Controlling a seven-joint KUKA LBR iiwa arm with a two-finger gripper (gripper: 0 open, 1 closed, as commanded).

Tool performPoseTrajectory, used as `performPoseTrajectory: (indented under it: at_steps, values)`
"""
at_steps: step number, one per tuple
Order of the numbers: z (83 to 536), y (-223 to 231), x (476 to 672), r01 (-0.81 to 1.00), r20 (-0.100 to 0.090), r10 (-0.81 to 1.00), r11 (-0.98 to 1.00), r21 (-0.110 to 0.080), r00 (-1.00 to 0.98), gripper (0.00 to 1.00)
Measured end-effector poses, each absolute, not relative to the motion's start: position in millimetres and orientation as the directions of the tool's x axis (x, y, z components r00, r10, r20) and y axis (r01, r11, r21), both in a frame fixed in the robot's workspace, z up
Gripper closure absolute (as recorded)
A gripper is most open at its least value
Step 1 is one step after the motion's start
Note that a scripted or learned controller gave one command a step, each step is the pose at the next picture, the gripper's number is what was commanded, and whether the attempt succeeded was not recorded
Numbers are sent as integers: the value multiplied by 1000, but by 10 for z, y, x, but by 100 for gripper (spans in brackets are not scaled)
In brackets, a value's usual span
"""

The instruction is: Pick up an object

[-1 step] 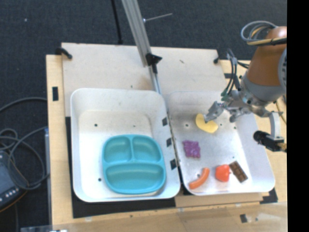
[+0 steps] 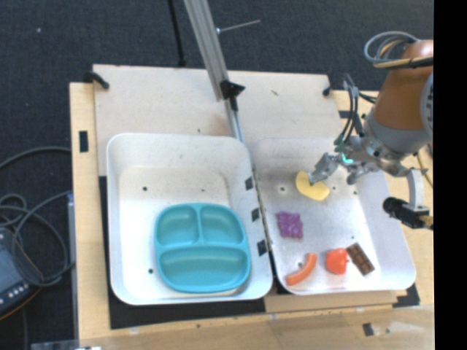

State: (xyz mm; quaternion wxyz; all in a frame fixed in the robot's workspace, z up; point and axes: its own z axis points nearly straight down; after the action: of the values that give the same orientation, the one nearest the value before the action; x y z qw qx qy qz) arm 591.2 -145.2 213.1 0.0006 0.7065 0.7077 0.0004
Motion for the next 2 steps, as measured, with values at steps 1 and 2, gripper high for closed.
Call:
performPoseTrajectory:
  at_steps: [1, 2]
  values:
    - [1698, -1507, 5884, 1000, -1, 1000, 0, -3, 0, 0]
    - [1093, -1504, 5802, 1000, 0, 1000, 0, -5, 0, 0]
